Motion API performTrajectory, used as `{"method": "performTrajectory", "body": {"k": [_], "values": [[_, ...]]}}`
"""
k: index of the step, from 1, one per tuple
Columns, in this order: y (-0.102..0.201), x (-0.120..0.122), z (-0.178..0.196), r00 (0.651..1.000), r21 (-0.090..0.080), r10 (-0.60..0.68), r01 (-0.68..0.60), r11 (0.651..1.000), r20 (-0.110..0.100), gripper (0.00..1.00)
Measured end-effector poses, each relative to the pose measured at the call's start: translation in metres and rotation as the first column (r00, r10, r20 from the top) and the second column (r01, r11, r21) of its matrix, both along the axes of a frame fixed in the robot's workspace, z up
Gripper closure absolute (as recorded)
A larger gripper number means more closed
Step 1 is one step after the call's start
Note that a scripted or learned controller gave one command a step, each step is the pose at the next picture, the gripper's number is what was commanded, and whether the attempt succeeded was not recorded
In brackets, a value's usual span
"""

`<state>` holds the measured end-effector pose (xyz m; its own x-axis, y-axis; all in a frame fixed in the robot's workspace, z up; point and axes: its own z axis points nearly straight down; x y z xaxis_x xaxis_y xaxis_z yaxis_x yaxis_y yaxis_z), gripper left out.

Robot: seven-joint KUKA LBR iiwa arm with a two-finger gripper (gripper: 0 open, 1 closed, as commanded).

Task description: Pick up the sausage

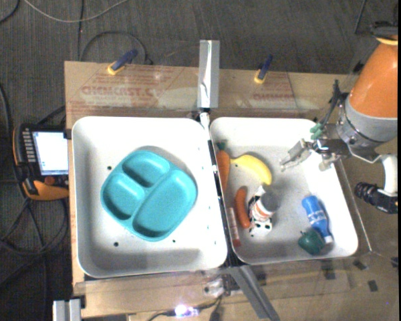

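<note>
Gripper (295, 154) spread, holding nothing, hovering right of the yellow banana (254, 167).
We judge the approach underway; next we must descend onto the slim red-brown sausage (241, 206) below-left of that banana.

The table (87, 85) is a brown board. Two shallow white bins rest on it side by side, touching along their inner rims: the left bin (87, 199) and the right bin (281, 127). At the table's far edge sit two clamps, one far left (122, 61), one far right (263, 68).
</note>
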<state>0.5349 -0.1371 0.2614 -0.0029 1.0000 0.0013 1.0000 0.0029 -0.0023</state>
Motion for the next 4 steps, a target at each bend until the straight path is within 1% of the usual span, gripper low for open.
{"method": "performTrajectory", "body": {"k": [1, 2, 3, 4], "values": [[0.047, -0.051, -0.063, 0.998, 0.000, -0.069, 0.069, 0.998, -0.003, 0.00], [0.034, -0.048, -0.169, 0.990, -0.004, 0.141, -0.141, 0.990, 0.013, 0.00], [0.034, 0.047, -0.170, 0.999, -0.005, -0.037, 0.037, 0.999, 0.018, 0.00], [0.039, 0.010, -0.170, 0.997, -0.006, -0.069, 0.069, 0.998, 0.019, 0.00]]}}
